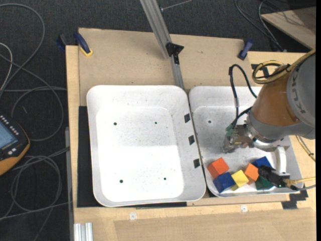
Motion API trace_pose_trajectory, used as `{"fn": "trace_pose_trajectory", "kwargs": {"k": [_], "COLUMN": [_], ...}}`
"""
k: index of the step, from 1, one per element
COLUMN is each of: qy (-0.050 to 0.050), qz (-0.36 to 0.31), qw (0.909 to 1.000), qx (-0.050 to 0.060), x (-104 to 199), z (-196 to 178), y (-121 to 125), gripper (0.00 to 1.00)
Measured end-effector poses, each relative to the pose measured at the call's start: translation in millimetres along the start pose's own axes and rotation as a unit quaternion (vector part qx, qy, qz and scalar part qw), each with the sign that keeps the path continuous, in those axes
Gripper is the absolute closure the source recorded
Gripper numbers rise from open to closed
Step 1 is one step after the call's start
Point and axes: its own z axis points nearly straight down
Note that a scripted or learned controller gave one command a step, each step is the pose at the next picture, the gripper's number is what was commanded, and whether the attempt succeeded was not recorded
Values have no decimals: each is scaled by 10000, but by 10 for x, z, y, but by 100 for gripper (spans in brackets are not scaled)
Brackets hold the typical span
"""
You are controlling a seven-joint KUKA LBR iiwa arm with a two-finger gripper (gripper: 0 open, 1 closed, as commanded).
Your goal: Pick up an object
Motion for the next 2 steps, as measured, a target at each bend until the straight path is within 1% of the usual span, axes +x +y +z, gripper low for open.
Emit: {"fn": "trace_pose_trajectory", "kwargs": {"k": [1, 2], "qy": [-14, -16], "qz": [-7, -8], "qw": [10000, 10000], "qx": [-35, -40], "x": [-3, -38], "z": [-641, -1281], "y": [34, 61], "gripper": [100, 100]}}
